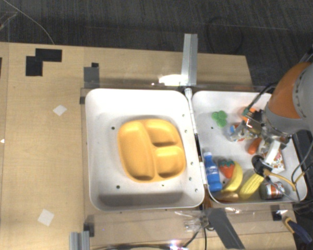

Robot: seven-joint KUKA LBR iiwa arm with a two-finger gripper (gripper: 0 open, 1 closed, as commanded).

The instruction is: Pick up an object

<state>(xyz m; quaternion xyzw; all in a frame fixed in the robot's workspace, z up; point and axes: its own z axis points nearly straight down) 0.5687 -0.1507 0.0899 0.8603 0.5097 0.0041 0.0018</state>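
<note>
The grey arm with its orange band reaches into the right-hand shallow white bin [301, 187] from about three o'clock, and its gripper [261, 139] hangs low over the middle of that bin's clutter; whether it is wide or narrow I cannot tell, since the wrist and cables cover it from this slanted view above. Nothing can be seen held. The candidates for picking all lie in that bin: a small green plastic piece [219, 117] toward eleven o'clock of the bin, a blue plastic bottle-shaped toy [212, 173] along the nine o'clock wall, a yellow plastic banana [235, 180] and a second yellow curved piece [252, 185] at about six o'clock, and a small dark can [272, 191] toward five o'clock. Just under the gripper sits what may be a small orange-and-white item [253, 145], though it is too hidden to name. These look like light, hollow, stiff toys with smooth, rather slippery skins, so none seems fragile but each may squirt out of a pinch. The banana is probably best taken across its narrow middle, and the bottle across its flat sides. The left-hand white bin [101, 139], at nine o'clock across the wooden surface [36, 155], carries a yellow divided plastic tray [151, 149], broad and shallow, likely awkward to grip except by its rim.
</note>
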